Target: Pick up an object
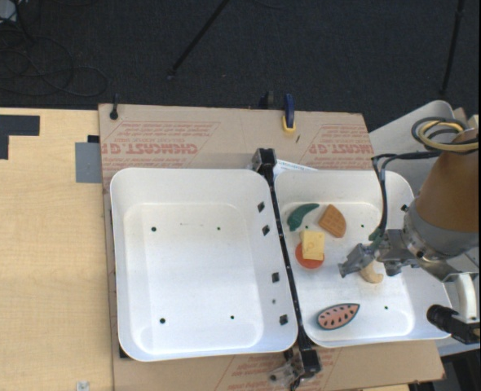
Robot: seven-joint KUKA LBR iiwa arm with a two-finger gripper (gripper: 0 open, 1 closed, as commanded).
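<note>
- Gripper [363, 265] low in right bin [403, 320], over a pale beige piece [372, 274] at its tip; can't tell how wide it stands or if anything is caught.
- Just left: yellow block [313, 243] on red disc [308, 258].
- Beyond: orange wedge [333, 220], green piece [301, 213].
- Watermelon slice [338, 315] near front wall.
- Left bin [130, 259] alongside.

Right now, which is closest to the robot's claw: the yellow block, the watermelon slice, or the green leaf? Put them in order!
From the gripper:
1. Yellow block, just left of it.
2. Watermelon slice, below it near the bin's front.
3. Green leaf, up and left, farthest.
</note>
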